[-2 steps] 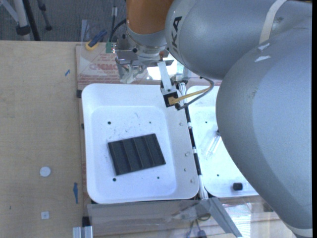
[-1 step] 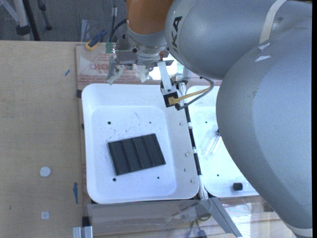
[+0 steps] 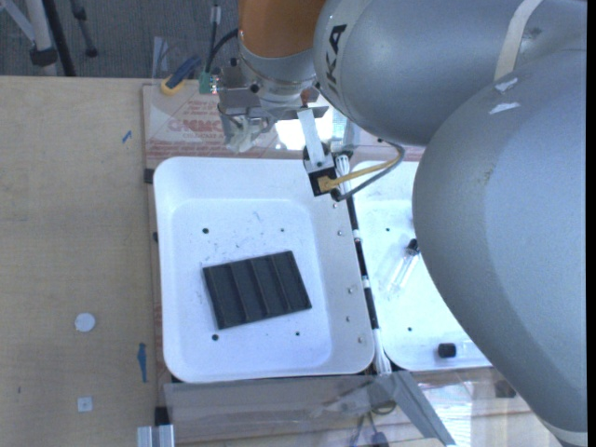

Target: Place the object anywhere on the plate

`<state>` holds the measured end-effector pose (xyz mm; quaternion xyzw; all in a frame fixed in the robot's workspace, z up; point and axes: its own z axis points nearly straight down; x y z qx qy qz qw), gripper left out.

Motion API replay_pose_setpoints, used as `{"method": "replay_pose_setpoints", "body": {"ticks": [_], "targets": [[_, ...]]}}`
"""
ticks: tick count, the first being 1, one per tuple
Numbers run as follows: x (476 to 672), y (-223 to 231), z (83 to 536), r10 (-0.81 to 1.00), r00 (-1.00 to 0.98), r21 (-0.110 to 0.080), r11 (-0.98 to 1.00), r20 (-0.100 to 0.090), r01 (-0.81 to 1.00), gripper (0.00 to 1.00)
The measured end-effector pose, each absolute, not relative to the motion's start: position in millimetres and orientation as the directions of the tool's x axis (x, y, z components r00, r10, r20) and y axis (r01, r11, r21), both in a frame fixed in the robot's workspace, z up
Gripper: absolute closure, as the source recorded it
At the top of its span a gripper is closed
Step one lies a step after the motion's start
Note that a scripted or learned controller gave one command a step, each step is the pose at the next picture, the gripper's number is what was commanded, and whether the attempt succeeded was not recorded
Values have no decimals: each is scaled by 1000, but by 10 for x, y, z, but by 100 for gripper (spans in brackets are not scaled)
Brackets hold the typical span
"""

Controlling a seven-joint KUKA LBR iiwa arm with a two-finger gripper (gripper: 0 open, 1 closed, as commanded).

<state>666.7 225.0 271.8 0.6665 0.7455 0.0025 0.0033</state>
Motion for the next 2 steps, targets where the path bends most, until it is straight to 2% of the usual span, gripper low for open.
{"method": "replay_pose_setpoints", "body": {"ticks": [1, 2], "targets": [[6657, 2215, 1970, 997, 75, -3, -75, -1, 997, 100], [6661, 2262, 2955, 954, -301, 3, 301, 0, 954, 100]]}}
